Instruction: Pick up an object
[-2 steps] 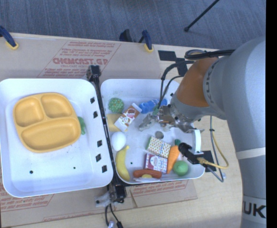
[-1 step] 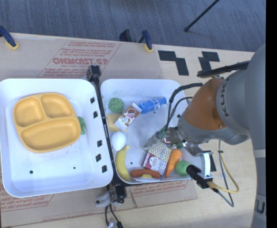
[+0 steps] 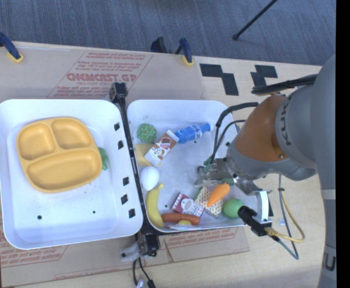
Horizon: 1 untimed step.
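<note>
The left bin (image 3: pixel 6 179) carries a yellow compartment tray (image 3: pixel 59 153) at its 10 o'clock area, with a small green item (image 3: pixel 104 159) showing just past the tray's 3 o'clock edge. Neither is near the arm.

The right bin (image 3: pixel 181 105) holds the candidate objects. Along its 9 o'clock wall: a green ball (image 3: pixel 146 132), a white egg (image 3: pixel 149 177) and a banana (image 3: pixel 153 204). Toward the centre: a small carton (image 3: pixel 161 149) and a blue bottle (image 3: pixel 193 132) at 12 o'clock. At 6 o'clock: a red-and-white packet (image 3: pixel 188 205) and a red sausage-shaped item (image 3: pixel 181 219).

The gripper (image 3: pixel 214 174) sits low at the 4 o'clock part of the right bin; its opening cannot be told from this view, and nothing can be seen held in it. The carrot (image 3: pixel 218 195) lies just beside it at its 5 o'clock, with a green fruit (image 3: pixel 232 208) adjacent.

Handling assessment, carrot as probable target:
- Likely light, rigid toy plastic; smooth and slippery.
- Tapered body: a grip near the tip will tend to squeeze it out.
- Take hold across the thick mid-section, fingers square to the long axis.
- Neighbouring items crowd it; expect contact with the packet or green fruit on descent.

The egg is round and would roll; avoid it.
</note>
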{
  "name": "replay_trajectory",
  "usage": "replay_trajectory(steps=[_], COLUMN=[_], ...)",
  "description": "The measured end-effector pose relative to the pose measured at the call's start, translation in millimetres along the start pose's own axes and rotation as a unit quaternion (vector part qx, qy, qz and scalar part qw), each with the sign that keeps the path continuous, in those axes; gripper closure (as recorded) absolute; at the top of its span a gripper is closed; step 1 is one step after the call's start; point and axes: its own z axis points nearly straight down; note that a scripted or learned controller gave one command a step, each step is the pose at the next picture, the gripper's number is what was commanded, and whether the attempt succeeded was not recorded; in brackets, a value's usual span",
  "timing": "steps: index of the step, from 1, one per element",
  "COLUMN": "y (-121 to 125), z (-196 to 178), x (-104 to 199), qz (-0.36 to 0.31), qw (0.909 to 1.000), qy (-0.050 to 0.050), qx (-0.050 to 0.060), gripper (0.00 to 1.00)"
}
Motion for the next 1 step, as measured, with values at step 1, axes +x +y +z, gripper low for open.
replay_trajectory(steps=[1], y=[-20.0], z=[-48.4], x=[-7.5], qz=[0.009], qw=[1.0], qy=[0.0], qx=[0.0], gripper=[1.0])
